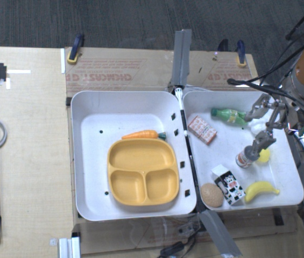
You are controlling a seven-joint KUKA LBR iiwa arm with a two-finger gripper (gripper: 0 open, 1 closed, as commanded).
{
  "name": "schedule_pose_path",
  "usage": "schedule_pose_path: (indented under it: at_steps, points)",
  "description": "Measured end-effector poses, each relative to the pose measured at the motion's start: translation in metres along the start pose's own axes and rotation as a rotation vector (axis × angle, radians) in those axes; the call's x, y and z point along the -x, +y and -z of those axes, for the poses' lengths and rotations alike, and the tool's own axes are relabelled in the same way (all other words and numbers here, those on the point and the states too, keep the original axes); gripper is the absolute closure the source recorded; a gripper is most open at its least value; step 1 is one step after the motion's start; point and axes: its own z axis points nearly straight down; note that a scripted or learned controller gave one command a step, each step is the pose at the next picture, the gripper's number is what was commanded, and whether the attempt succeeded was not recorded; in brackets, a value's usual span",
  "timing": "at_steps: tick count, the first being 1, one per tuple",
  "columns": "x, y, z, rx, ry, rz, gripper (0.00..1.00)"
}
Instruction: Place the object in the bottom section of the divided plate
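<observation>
A yellow divided plate (142,172) lies in the left bin (90,144), with one wide section at the top and two smaller ones at the bottom, all bare. An orange carrot (140,135) lies against the plate's top edge. My gripper (261,145) hangs low in the right bin (221,149), just above a small yellow lemon-like fruit (265,156) and next to a small red-labelled bottle (243,159). I see nothing lifted in the gripper.
The right bin also holds a green bottle (228,115), a pink box (202,129), a banana (260,190), a black-and-white carton (229,186) and a brown round item (212,195). Cables run along the arm at the right.
</observation>
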Motion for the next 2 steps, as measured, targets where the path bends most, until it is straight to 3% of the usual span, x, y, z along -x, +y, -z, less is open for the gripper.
schedule_pose_path:
  at_steps: [1,2]
  points:
    - [0.000,0.000,0.000,0.000,0.000,0.000,0.00]
    - [-0.040,0.017,0.061,0.001,-0.003,0.337,0.00]
